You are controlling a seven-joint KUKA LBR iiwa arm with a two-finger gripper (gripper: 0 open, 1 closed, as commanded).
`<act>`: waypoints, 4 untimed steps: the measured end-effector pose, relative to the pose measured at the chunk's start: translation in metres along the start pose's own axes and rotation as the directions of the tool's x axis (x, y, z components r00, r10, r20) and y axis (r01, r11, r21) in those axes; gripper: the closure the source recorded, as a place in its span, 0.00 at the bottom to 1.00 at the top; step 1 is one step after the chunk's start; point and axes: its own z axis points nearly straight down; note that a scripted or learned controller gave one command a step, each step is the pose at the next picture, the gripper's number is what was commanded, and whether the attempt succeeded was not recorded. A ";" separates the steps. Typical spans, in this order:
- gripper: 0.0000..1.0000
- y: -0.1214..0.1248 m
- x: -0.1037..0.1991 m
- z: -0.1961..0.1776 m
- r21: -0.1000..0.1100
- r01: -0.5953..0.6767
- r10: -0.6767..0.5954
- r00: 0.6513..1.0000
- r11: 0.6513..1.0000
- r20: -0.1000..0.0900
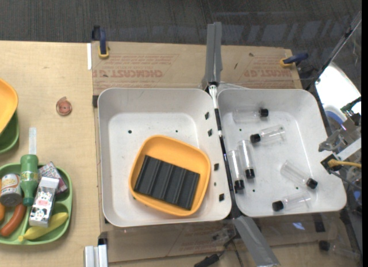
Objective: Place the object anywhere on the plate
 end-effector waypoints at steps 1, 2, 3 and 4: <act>0.00 0.006 0.013 -0.009 0.000 -0.102 0.102 0.995 0.995 0.001; 0.00 -0.002 -0.004 0.005 0.000 -0.176 0.176 0.984 0.984 0.001; 0.00 -0.013 0.002 0.001 0.000 -0.243 0.243 0.970 0.970 0.000; 0.00 -0.002 -0.005 -0.002 0.001 0.061 -0.061 0.998 0.998 0.000</act>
